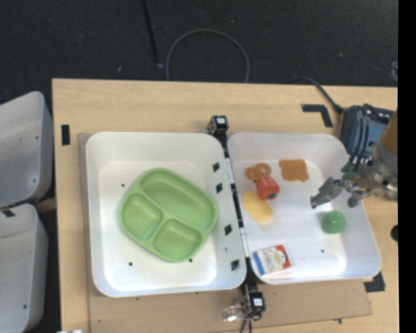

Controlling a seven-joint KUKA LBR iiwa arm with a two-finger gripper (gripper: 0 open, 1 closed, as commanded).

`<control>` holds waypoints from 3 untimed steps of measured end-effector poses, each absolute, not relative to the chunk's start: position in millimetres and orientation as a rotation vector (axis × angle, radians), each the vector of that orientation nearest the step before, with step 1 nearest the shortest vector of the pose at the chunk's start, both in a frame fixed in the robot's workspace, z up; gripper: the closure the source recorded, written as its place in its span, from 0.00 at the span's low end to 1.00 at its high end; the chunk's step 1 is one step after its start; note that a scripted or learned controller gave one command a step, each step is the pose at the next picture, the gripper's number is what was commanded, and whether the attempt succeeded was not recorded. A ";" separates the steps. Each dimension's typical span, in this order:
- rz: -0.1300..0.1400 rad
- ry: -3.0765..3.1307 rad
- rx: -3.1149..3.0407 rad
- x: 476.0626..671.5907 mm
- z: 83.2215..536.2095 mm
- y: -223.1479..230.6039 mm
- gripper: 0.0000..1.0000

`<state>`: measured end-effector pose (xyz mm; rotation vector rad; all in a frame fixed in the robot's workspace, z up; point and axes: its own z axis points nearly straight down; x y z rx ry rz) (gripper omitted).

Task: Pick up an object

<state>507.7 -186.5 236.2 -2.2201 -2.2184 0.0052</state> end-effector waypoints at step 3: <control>-0.003 -2.219 -2.228 498.3 143.8 -183.2 1.00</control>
